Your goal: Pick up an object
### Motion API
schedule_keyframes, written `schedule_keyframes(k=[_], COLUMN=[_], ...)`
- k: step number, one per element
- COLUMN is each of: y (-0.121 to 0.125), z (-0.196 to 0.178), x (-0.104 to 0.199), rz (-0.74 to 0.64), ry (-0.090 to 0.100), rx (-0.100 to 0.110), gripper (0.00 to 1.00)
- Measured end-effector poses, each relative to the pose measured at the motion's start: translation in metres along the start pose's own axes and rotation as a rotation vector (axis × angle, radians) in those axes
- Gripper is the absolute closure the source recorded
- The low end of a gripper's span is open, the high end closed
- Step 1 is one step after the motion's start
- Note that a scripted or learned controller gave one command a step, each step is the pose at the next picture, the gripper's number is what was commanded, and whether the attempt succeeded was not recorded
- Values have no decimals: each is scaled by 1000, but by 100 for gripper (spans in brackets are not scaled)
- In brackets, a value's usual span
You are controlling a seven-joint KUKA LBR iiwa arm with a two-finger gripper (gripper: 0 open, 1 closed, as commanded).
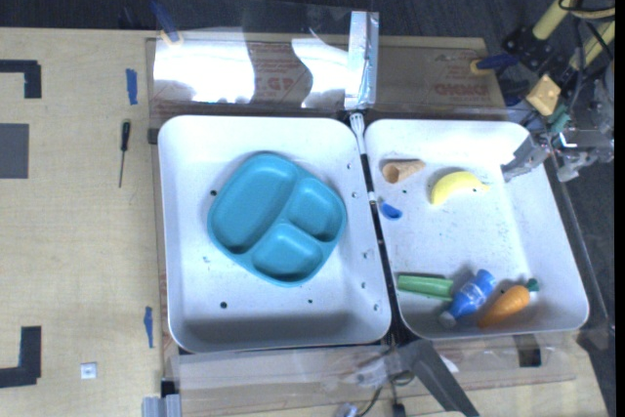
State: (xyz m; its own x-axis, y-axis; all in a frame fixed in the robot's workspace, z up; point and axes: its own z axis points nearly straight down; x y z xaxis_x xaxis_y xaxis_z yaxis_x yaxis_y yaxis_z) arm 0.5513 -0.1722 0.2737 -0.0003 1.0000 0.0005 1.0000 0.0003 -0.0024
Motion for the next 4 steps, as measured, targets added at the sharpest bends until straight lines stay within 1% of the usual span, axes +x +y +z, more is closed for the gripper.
schedule_keyframes(k=[1,2,3,4], y=[-49,-69,-67,-67], z=[147,187,177,177], x=[13,-7,-8,-8], rz=[2,-188,-186,-186], ry=[2,0,-3,-3], rx=[9,-7,-13,-12], gripper=[0,0,100,0])
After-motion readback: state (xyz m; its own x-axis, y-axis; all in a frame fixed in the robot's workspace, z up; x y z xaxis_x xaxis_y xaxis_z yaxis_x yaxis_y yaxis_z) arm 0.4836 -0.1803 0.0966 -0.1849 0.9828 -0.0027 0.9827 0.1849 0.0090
